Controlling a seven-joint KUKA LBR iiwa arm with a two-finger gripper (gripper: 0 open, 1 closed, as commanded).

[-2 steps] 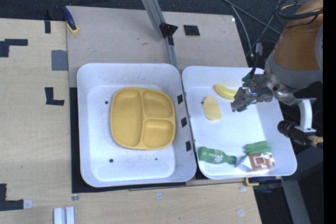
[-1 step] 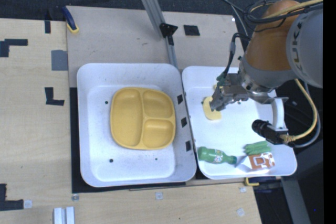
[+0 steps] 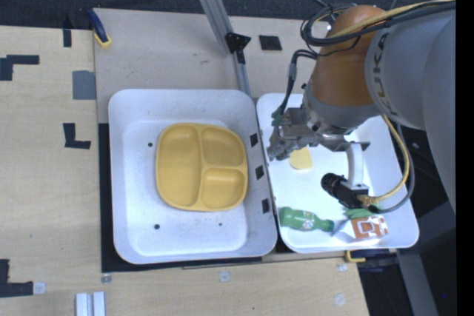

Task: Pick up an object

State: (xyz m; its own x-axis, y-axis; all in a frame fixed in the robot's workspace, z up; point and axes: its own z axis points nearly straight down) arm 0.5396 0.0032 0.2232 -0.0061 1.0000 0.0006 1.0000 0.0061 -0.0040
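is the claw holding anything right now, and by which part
Cannot be told: the claw sits low in the right bin beside a yellow piece, its grip hidden.

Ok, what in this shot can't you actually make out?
- Gripper, camera view: dark and small under the arm's wrist, so its state is unclear.
- Pale yellow object: partly covered by the gripper, shape uncertain.
- Right bin: its upper part is hidden by the arm.
- Orange and white item: too small to identify, partly behind a cable.
- Green bottle: label unreadable.
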